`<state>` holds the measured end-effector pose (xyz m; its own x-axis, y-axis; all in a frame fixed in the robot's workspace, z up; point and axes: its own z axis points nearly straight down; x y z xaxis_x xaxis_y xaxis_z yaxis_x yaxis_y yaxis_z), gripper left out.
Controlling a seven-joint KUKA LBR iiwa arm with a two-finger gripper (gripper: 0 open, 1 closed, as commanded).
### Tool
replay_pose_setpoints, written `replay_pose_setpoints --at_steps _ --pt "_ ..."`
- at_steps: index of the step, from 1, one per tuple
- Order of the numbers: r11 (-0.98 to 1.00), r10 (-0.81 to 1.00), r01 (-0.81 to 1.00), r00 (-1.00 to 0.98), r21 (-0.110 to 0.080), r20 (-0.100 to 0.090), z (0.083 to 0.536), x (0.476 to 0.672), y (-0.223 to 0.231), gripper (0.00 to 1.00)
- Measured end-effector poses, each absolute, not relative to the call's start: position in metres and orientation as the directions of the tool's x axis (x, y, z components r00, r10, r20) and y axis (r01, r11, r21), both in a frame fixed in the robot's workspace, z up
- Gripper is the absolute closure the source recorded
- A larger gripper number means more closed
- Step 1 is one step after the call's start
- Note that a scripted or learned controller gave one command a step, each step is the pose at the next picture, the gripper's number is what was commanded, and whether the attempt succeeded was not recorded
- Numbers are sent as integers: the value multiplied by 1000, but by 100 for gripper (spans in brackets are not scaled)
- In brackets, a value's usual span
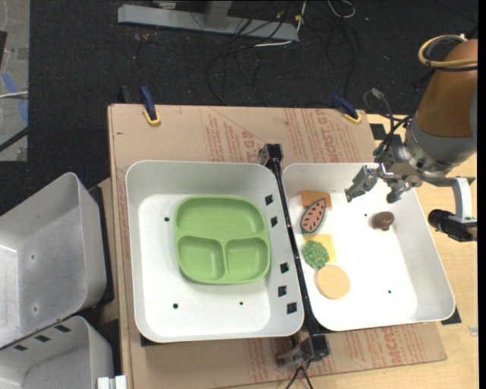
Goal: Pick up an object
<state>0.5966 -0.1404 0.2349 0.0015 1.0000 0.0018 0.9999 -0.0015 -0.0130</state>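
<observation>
Gripper: the two-finger gripper (377,185) hangs over the upper part of the right bin, its dark fingers spread apart with nothing between them; the grey arm with its orange band (449,91) comes in from the right.
Far left: two grey-white plastic tubs (42,251) stand off the table on the dark floor.
Table: a tan cardboard-covered table (220,129) with red printing, held at its far edge by a yellow and blue clamp (150,109) on the left and another (346,110) on the right.
Left bin: a shallow white bin (144,228) holding a light green plastic divided plate (222,238) with three compartments, lying flat near the bin's middle.
Divider: a black bar (286,228) runs between the two bins, which sit side by side and touch along it.
Right bin: a shallow white bin (410,289) with the small things gathered along its left side.
Objects: an orange square piece (310,198) under a brown oval piece with dots (313,216); below them a green bumpy round piece (314,254) resting on a yellow square (325,243); just below, a tan round disc (332,282).
Lone object: a small brown round piece (382,220) lies apart, near the gripper and just below it in the view.
Room: dark floor behind the table, with black cables (250,61) and a grey flat bar (205,21) at the top.
</observation>
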Motion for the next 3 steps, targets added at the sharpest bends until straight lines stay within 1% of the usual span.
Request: replay_pose_setpoints --at_steps 1,2,3 --pt "1 1000 1000 -1 0 0 242 599 -140 0" --pt "-2 1000 1000 2 -6 1 180 594 -145 0" --pt "-2 1000 1000 2 -4 0 117 596 -144 0"
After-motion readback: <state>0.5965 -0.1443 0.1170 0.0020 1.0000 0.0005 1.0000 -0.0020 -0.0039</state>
